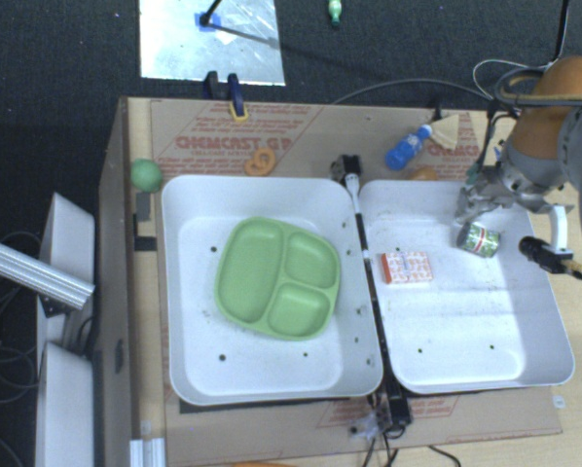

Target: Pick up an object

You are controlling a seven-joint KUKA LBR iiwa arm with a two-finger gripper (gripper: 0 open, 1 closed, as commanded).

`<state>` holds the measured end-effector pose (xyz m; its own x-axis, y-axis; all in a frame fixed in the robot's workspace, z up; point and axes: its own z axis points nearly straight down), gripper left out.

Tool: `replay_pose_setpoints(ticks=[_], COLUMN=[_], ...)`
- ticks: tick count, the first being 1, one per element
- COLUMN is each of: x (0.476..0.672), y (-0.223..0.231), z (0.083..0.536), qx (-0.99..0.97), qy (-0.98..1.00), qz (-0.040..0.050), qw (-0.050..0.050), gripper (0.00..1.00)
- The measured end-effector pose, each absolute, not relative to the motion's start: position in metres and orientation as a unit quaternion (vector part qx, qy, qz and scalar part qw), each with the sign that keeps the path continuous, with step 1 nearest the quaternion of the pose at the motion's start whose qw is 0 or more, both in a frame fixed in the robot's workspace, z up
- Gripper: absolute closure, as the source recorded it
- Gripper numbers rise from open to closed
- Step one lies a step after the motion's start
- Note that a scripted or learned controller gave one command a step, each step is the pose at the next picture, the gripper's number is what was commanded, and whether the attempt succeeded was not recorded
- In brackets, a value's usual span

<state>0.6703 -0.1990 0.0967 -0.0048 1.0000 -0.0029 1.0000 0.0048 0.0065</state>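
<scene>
Arm (pixel 549 115): it comes in from the right side and bends down over the far right corner of the right bin.
Claw (pixel 481 200): it is low over the far part of the right bin, just above the small can; I cannot tell whether it is apart or together, because the wrist covers it.
Can (pixel 479 239): small, green and white, it lies on its side on the floor of the right bin, near the far right corner, just under the claw. Nothing shows it clamped.
Card (pixel 407 267): flat, white with red marks, it lies in the right bin close to the left wall, well apart from the can.
Right bin (pixel 466 358): white and shallow; its near half is bare floor.
Left bin (pixel 189 358): white and shallow, touching the right bin along the middle.
Green tray (pixel 276 277): it has three compartments and lies in the middle of the left bin, a little tilted.
Blue bottle (pixel 408 148): it lies on the bench behind the right bin.
Green ball (pixel 146 174): it is at the left edge of the bench, beside the far left corner of the left bin.
</scene>
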Motion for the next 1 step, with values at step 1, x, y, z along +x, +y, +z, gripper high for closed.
replay_pose_setpoints(ticks=[1], x=[0.6703], y=[-0.1988], z=[0.0965], qx=[0.705], qy=[0.709], qz=[0.0011], qw=[0.003], gripper=[0.0])
